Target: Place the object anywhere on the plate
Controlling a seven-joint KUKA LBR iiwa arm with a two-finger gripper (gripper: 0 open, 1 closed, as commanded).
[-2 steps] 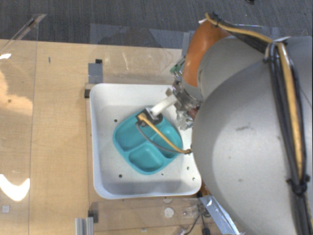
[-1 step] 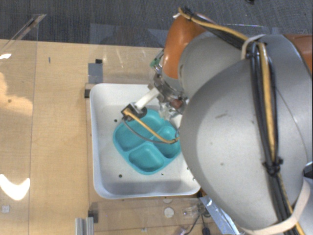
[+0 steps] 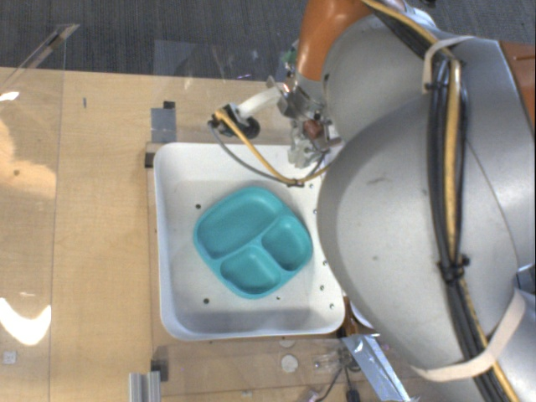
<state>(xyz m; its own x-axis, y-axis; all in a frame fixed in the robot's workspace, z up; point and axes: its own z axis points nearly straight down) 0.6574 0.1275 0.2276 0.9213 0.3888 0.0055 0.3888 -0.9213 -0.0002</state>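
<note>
The tool [image 3: 300,153] hangs over the far right rim of the white bin [image 3: 180,249]; whether it is wide, narrow or holding anything I cannot tell. The teal plate [image 3: 253,239], three compartments, lies nearer the camera and slightly left of it, mid-bin. The object to place cannot be made out. The grey arm [image 3: 419,216] bulks over the right side, orange band [image 3: 322,23] at the top

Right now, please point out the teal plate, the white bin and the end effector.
teal plate [image 3: 253,241]: camera view, on the divider between its compartments.
white bin [image 3: 180,249]: camera view, on its bare floor left of the plate.
end effector [image 3: 301,156]: camera view, at its lower tip.
</note>
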